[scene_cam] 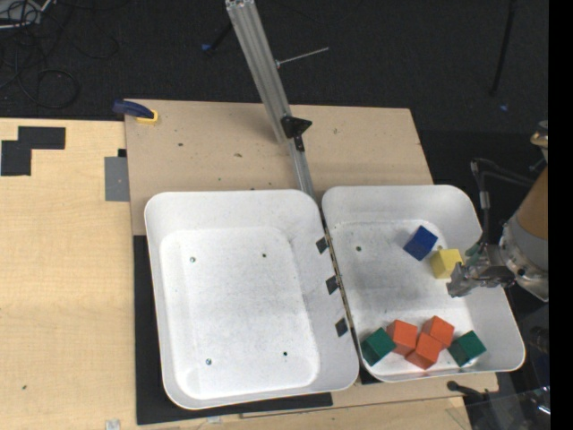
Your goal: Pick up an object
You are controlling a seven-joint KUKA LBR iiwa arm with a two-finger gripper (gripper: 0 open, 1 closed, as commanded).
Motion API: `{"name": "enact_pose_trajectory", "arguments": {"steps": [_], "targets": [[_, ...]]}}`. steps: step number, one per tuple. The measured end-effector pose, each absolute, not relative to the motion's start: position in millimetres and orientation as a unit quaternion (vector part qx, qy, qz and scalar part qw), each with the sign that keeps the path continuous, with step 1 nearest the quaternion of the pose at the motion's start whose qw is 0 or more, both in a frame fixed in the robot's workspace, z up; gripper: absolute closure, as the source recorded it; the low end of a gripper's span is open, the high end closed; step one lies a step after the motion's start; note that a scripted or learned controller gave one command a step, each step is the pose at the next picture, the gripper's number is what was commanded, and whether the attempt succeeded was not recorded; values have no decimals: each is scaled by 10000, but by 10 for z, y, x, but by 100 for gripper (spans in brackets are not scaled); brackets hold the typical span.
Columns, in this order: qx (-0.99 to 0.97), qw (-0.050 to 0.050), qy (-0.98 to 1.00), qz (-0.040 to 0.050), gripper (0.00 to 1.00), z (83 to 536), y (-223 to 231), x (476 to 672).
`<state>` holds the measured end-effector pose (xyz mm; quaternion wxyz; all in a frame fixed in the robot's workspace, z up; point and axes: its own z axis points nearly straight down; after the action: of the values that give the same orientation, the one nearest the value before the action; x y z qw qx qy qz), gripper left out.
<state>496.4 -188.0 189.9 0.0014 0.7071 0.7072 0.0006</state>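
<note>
The pincer point(467, 276) hangs at three o'clock in the right bin point(376, 209), touching or just beside the yellow block point(445, 262); whether it grips, I cannot tell. Looks like the grasping step; next comes a lift. A blue block point(420, 242) sits near; orange blocks point(423, 339) and green blocks point(466, 348) cluster at six o'clock

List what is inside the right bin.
Inside the right bin: a blue block, a yellow block beside the claw, three orange blocks and two green blocks. The claw may cover more.
</note>
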Motion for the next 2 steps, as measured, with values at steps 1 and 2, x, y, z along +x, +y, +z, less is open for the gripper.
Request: {"name": "enact_pose_trajectory", "arguments": {"steps": [1,2], "targets": [[7063,14,7079,9,100,2346,-1822,4959],[7049,-13,7093,5,100,2406,-1249,5157]]}}
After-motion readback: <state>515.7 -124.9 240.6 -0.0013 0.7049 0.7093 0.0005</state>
